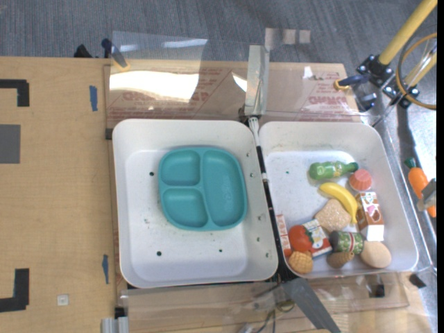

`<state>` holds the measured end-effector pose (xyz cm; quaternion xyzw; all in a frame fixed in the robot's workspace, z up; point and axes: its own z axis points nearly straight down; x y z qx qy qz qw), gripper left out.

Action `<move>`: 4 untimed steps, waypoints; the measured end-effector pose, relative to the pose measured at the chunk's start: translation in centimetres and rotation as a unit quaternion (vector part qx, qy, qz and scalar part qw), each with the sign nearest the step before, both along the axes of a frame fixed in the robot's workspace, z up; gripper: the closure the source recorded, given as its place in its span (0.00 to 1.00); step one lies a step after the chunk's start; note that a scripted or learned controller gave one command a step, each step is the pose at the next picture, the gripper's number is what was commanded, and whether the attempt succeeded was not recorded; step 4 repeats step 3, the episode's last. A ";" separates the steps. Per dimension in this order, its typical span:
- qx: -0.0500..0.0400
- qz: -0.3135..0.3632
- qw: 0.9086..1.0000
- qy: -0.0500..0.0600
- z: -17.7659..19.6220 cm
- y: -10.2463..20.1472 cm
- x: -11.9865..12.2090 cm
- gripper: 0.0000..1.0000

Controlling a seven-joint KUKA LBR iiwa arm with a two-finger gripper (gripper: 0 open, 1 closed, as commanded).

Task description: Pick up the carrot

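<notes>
The right bin (395, 186) holds a pile of toy foods. I cannot pick out the carrot for certain. The closest match inside the bin is a small orange-red rounded piece (360, 180) at the right, between the green bottle (333, 170) and the carton (371, 214). Another orange, carrot-like shape (417, 179) lies outside the bin, past its right wall near the edge of the view.
The left bin (132, 207) bears a teal divided plate (203, 188). Packed in the right bin are a banana (340, 196), bread slice (333, 216), tomato (300, 238), green can (349, 241) and egg (375, 255). A yellow pole (409, 26) stands back right.
</notes>
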<state>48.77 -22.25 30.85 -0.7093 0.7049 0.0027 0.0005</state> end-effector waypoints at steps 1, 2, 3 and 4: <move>-0.002 0.086 0.996 -0.006 5.9 0.1 2.9 1.00; 0.002 0.383 0.924 0.000 -5.3 1.8 -0.8 1.00; 0.001 0.457 0.889 -0.004 -5.2 6.8 6.2 1.00; 0.001 0.457 0.889 -0.004 -5.2 6.8 6.2 1.00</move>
